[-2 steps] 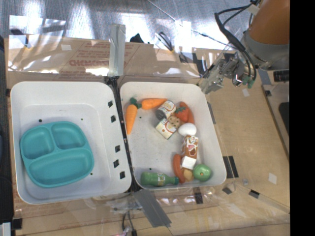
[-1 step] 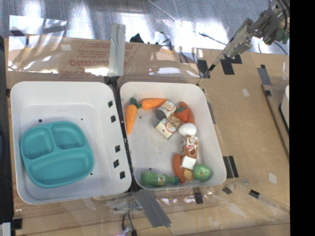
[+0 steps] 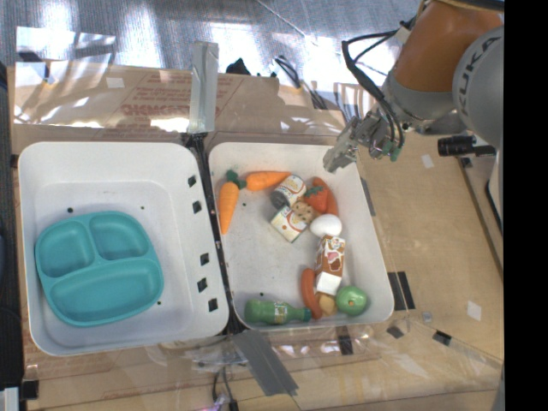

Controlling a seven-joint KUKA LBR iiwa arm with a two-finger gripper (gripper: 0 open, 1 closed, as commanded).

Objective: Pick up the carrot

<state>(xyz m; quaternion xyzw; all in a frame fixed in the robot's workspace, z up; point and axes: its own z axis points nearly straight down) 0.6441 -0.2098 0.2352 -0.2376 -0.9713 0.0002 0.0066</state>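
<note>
Two carrots lie in the right bin (image 3: 257, 264). One carrot (image 3: 267, 179) rests crosswise near the far wall, its green top pointing left. The second carrot (image 3: 228, 206) lies along the left wall, just below the first one's top. My gripper (image 3: 341, 156) hangs over the bin's far right corner, above the rim, to the right of the crosswise carrot and apart from it. It carries nothing that I can see.
The right bin also holds a can (image 3: 288, 191), a small carton (image 3: 291, 221), a white egg (image 3: 325, 225), a bottle (image 3: 331, 255), a green apple (image 3: 351, 299), a green bottle (image 3: 276, 312) and two more orange pieces (image 3: 319, 196) (image 3: 308, 291). A teal divided plate (image 3: 98, 266) sits in the left bin.
</note>
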